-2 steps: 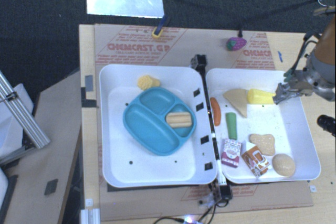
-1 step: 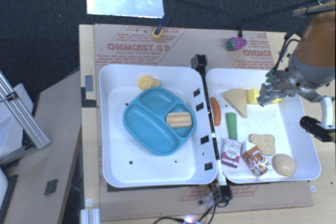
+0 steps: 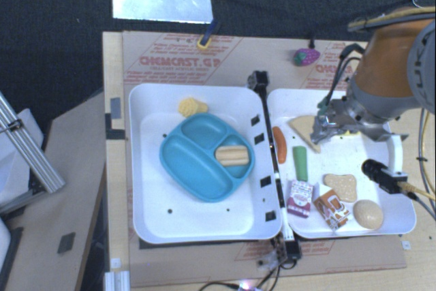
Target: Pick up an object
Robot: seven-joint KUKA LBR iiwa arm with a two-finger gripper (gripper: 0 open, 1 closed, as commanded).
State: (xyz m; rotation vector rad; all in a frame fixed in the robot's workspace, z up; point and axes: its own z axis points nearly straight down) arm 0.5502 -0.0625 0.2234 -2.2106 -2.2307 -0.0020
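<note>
We see the tool (image 3: 325, 125) low in the right bin (image 3: 398, 215), its tips at the edge of a tan wedge-shaped piece (image 3: 303, 129); we cannot tell its state. Nearby lie a green stick (image 3: 300, 163), an orange carrot (image 3: 279, 144) and an egg (image 3: 368, 213). In the left bin (image 3: 153, 215), a blue tray (image 3: 197, 160) holds a bread roll (image 3: 232, 155).

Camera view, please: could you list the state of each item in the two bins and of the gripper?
Blue tray: flat in left bin, holding bread roll.
Yellow piece: loose beside the tray.
Carrot: lying at right bin's left wall.
Green block: lying flat.
Gripper: low over the tan wedge.
</note>
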